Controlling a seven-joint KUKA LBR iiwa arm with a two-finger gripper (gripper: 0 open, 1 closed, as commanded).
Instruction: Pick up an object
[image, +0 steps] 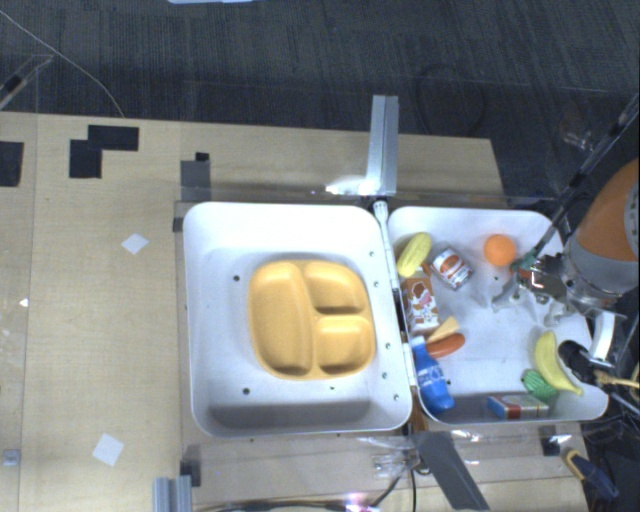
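Nothing is being lifted yet, as far as I can judge; every candidate object is lying on the floor of the right bin (470, 215); the orange ball (500, 249) is sitting near the back, the small can (451, 269) just left of it, the yellow-green fruit (413, 254) close against the dividing wall; further forward the snack packet (423, 305), the hot dog (444, 343) and the blue bottle (431, 380) are crowding the left side, the bottle leaning on the front-left corner; the banana (552, 361) and the green piece (539, 385) are lying together at the front right, with the marker (514, 407) just beside them along the front wall. The gripper (524, 281) is hanging over the right part of this bin, between the ball and the banana, apart from both; I cannot tell how wide it is standing; nothing is showing in its hold. The left bin (205, 300) is holding the yellow divided tray (308, 319), well apart from the arm (608, 235). So the choosing, the descent, the closing and the lift all seem to be still ahead.
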